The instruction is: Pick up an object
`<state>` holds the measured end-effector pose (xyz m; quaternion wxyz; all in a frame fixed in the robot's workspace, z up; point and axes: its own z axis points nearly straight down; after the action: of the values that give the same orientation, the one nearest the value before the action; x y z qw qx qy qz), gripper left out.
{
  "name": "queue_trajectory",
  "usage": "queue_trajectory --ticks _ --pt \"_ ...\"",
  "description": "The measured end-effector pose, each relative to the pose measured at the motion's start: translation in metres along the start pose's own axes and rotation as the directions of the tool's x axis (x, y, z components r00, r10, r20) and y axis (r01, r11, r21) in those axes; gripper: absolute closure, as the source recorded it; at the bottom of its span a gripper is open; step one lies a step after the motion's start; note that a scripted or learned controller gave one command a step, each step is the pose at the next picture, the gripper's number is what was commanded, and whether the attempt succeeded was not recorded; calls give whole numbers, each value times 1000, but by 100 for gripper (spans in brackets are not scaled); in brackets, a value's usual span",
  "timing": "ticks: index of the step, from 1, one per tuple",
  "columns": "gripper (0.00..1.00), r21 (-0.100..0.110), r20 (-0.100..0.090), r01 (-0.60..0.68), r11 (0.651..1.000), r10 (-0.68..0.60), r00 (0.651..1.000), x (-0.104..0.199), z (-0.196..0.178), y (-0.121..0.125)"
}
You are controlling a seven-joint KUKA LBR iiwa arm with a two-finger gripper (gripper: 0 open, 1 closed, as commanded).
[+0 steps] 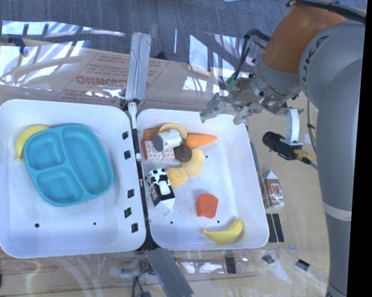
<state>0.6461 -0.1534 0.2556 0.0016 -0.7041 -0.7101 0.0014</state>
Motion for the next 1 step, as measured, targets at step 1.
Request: queue_trajectory --ticks 1 --pt "0 -2 1 73 997 -73 997 28 108 12"
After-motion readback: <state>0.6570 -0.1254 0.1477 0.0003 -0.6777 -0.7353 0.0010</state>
